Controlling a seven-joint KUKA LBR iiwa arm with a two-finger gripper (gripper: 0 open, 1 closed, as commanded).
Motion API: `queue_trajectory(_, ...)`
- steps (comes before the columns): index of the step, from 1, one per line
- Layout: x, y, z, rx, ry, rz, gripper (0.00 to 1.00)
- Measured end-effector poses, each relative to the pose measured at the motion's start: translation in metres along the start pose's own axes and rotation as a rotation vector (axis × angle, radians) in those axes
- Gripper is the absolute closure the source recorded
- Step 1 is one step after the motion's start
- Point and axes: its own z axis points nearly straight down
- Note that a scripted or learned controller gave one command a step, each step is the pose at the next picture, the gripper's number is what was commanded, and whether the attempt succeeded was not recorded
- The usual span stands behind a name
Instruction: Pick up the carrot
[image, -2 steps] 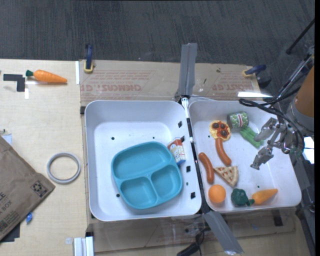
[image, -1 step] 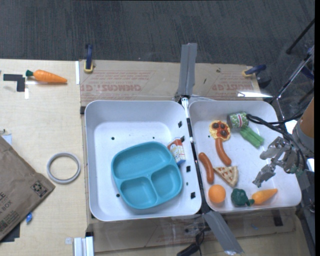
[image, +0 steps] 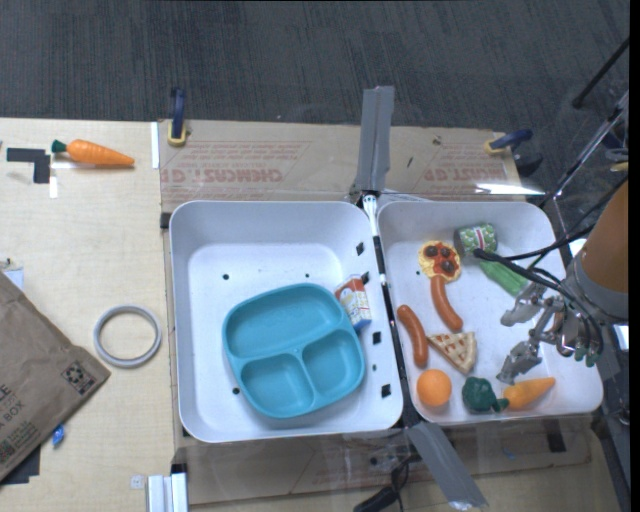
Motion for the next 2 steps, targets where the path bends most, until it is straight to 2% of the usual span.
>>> queue_trajectory(1, -0.012, 0.030, -0.033, 0.000, -0.004, 0.085, 0.00)
queue_trajectory(2, 0.025, 0.063, 0.028, 0.000, 0.000, 0.119, 0.00)
